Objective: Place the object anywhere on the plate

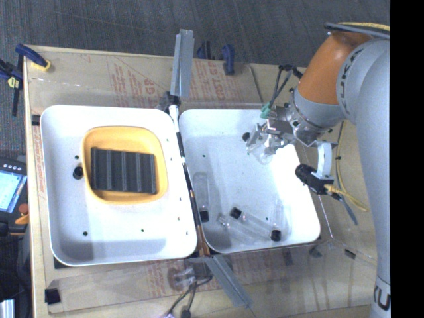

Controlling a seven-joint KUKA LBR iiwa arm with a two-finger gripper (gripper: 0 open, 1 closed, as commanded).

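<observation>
Dark carpet is lying behind a cardboard-topped table [119,78] printed with faint red writing too small to read. Across the right of the frame the grey and orange arm [344,65] is reaching in. Left bin [59,230] is holding a yellow plate [122,138] bearing a dark ribbed block [124,171]. Right bin [225,144] is holding clear plastic objects [255,225] near its lower edge. At its upper right the claw [265,138] is hovering; whether it is apart or together I cannot tell.

Left bin [59,177] white; right bin [218,144] white. Plate [99,138] yellow-orange, centre dark grey with ribbed stripe pattern. Arm [364,111] grey, orange band [328,68]. Surface [119,78] tan with faint red print. Clamps [32,55] blue. Floor [99,12] dark grey.
</observation>
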